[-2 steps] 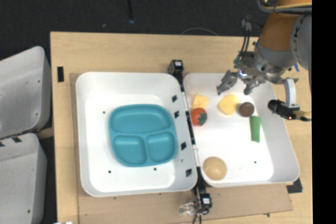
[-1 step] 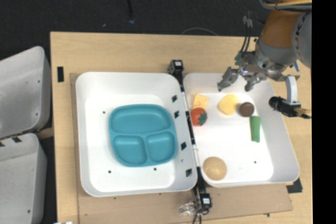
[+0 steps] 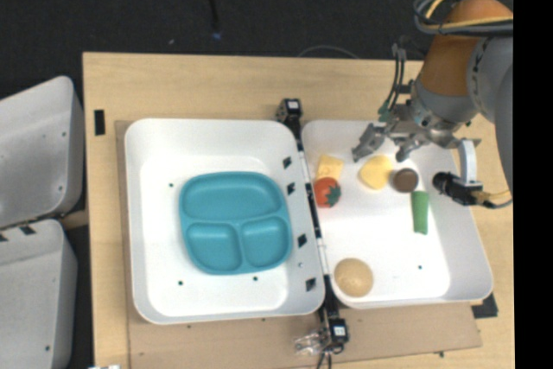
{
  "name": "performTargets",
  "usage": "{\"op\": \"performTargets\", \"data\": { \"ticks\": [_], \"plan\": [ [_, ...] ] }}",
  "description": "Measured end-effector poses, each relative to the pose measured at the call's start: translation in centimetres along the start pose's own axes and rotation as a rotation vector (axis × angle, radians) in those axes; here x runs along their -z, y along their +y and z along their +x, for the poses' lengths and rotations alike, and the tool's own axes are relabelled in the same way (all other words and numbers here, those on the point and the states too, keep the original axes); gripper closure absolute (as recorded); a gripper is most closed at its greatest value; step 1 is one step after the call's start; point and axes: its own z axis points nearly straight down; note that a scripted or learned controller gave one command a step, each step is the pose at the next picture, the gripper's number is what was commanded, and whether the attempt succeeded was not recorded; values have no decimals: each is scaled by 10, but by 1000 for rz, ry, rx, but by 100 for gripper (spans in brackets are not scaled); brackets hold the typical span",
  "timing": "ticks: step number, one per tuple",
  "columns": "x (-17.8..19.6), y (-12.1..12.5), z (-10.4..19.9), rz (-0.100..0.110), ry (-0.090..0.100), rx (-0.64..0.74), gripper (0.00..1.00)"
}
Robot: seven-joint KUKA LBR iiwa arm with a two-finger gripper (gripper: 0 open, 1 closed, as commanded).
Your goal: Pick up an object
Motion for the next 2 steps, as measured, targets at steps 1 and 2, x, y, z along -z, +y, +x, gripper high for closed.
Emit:
{"op": "performTargets", "data": {
  "ticks": [1,2],
  "plan": [
    [-42,2,1,0,0,1,0],
    [-66,2,0,0,0,-1,0]
  ]
}}
